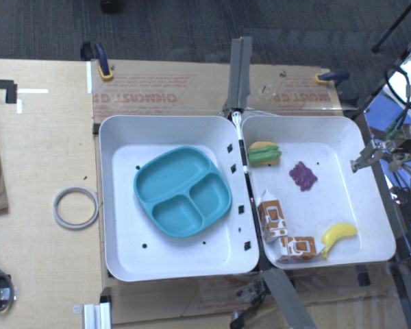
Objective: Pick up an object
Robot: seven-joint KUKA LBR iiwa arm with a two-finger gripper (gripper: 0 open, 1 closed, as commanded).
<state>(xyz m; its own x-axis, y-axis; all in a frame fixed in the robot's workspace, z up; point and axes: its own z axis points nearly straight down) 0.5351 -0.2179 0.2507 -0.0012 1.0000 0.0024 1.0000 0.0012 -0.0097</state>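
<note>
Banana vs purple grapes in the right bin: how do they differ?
Colour: the banana is yellow, the purple grapes are purple. Shape: the banana is a long curved piece, the grapes a compact lumpy cluster. Place: the banana lies near the front right corner of the right bin, close to a carton; the grapes lie nearer the bin's middle, apart from other items. Both rest loose on the bin floor.

Two bins sit side by side before me. In the left bin point(113, 204) lies a divided plate point(183, 190). In the right bin point(370, 204) a burger point(264, 152) lies at the back left, grapes point(303, 175) just right of it, two cartons point(282, 233) along the front left, a banana point(338, 236) to their right.
</note>
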